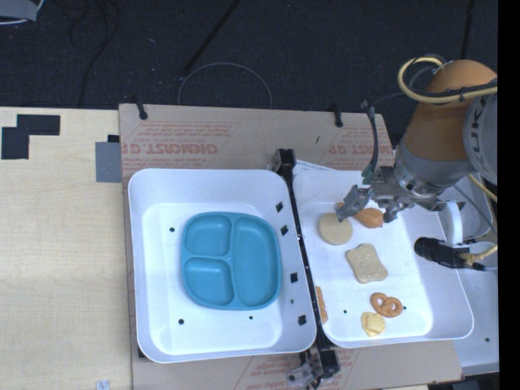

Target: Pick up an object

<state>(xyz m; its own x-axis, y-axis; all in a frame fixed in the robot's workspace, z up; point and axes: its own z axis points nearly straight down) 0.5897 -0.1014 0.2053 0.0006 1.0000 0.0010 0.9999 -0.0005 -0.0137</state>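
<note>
A grey robot arm (pixel 443 149) with an orange band reaches in from the right over the right-hand bin (pixel 443 315), one of two shallow white bins on the surface. Its tool (pixel 370 205) hangs low above a small orange piece of food (pixel 370 217), fingers spread apart, one on each side of the piece; nothing is visibly held between them, and whether they touch it cannot be told.

The candidates for picking lie close together here. A round pale biscuit (pixel 335 230) sits just beside the orange piece, directly under the left finger. A slice of bread (pixel 366 263) lies near, below them, with a pretzel (pixel 387 305) and a small yellow piece (pixel 373 324) nearer the bin's front edge. The left bin (pixel 154 218) carries a blue divided plate (pixel 229 260), well apart from the action.

The chief risk, judging from the layout, is crowding: the left finger may land on the biscuit, blocking the descent or shoving it aside. The orange piece looks small and rounded, so closing fingers could squeeze it out sideways or pinch only its edge. A close made too high would catch nothing.
</note>
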